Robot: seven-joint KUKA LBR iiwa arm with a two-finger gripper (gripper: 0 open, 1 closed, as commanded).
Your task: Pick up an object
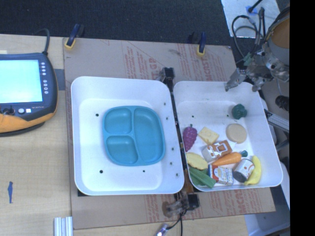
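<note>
Two shallow white bins sit side by side on a sheet of brown cardboard clamped to a wooden bench. The left bin (83, 132) holds a blue divided plate (133, 134) with three compartments, lying flat near its middle. The right bin (206, 95) holds a jumble of toy food, mostly crowded toward its near edge. A dark green lump (239, 111) sits alone near the far right side, with a round tan cookie (236, 132) just in front of it. Toward the middle lie a bunch of purple grapes (189, 136) by the left wall and a yellow cheese wedge (208, 135) beside it. Nearer still, an orange carrot (228, 159) lies across small cartons, a green vegetable (201, 176) rests by the near left corner, and a small tin can (242, 170) leans against a yellow banana (255, 171) at the near right. The gripper (235, 80) hangs above the far right corner of the right bin, well apart from every toy, at the end of the grey arm (268, 63) coming in from the right. Nothing sits between its fingers, and I cannot tell from here whether they are spread or closed. A tablet-like control pendant (24, 90) with a lit screen rests on the bench to the left.
</note>
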